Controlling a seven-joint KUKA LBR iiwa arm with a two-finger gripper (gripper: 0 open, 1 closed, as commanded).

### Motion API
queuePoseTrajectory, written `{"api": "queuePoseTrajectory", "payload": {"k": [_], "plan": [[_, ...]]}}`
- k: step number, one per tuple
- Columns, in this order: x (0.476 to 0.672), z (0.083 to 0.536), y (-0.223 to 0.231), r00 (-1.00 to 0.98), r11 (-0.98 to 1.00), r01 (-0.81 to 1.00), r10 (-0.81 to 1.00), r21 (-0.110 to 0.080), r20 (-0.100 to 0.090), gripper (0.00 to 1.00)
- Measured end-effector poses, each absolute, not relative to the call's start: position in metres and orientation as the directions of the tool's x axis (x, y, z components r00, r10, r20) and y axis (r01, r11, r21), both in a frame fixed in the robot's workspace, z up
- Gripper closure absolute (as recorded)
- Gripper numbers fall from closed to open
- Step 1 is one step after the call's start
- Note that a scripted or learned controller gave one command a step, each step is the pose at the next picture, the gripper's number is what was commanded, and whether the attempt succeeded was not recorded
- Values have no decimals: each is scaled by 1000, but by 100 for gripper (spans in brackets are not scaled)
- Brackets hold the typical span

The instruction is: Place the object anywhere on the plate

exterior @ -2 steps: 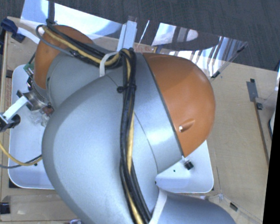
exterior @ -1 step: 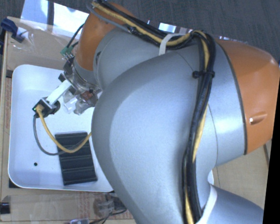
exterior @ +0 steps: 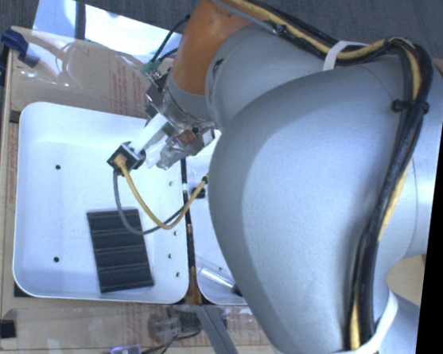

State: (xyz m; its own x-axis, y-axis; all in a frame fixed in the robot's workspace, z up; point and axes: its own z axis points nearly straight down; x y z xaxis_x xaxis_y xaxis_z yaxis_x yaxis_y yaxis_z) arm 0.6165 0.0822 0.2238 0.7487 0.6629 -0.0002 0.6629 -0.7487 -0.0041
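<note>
You see the dark ridged slab [exterior: 120,252] lying flat in the left bin [exterior: 49,207], in the lower part of the view. It sits at a slant, close to the bin's right wall and well apart from the gripper [exterior: 171,146]. The gripper hangs over that bin's upper right area, near the seam between the bins. Its tip is lost among the wrist parts, so you cannot tell whether the claw is apart or together. The arm [exterior: 309,183] covers nearly all of the right bin [exterior: 214,253], leaving you a sliver with a glint [exterior: 217,277] too small to identify.
</note>
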Motion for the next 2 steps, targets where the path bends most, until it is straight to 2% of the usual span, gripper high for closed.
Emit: {"api": "queuePoseTrajectory", "payload": {"k": [1,2], "plan": [[549,190,54,706,-707,708,708,-6,-6,100],[476,191,45,320,-320,947,947,-6,-1,100]]}}
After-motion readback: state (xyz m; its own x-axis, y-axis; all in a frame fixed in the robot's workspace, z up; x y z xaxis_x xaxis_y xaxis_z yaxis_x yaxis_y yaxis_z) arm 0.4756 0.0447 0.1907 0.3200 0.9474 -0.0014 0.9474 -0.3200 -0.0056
